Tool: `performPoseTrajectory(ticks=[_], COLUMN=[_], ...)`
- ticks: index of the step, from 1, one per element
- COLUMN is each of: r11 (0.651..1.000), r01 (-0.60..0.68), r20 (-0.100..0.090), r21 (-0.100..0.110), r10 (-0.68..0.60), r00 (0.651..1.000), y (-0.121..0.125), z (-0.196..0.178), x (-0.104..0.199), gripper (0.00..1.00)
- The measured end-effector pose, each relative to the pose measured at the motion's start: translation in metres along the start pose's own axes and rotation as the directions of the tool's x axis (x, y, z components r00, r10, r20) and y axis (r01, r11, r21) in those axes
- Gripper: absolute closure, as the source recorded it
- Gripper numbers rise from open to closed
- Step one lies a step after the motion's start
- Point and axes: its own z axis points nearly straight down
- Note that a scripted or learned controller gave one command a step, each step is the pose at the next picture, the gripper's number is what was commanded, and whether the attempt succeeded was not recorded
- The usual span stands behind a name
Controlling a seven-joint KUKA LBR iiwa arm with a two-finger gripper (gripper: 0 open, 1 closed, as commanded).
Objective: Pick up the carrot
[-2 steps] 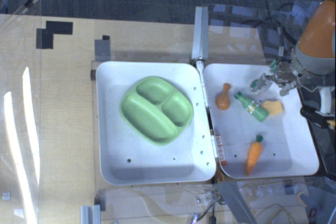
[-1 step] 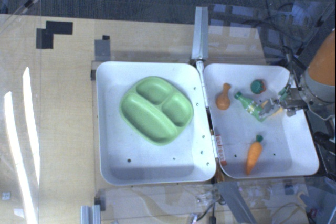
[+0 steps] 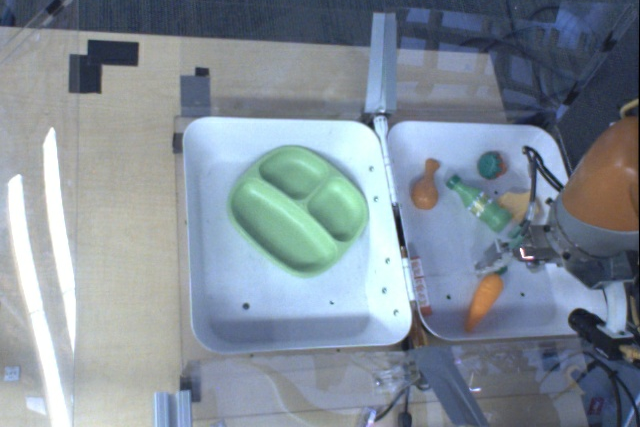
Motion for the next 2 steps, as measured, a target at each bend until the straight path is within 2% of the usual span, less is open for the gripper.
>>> performPoseTrajectory(ticks=[1,2], r11=[0.918,0.918], r01=[0.396,0.396], r20=[0.007,0.009], r21=[-0.011,-0.016], r10=[-0.396,-0.396], r00=[0.918,0.918], y=[0.004,0.007], z=[0.021,0.011], x=[-0.001,-0.001], gripper=[0.00,1.00])
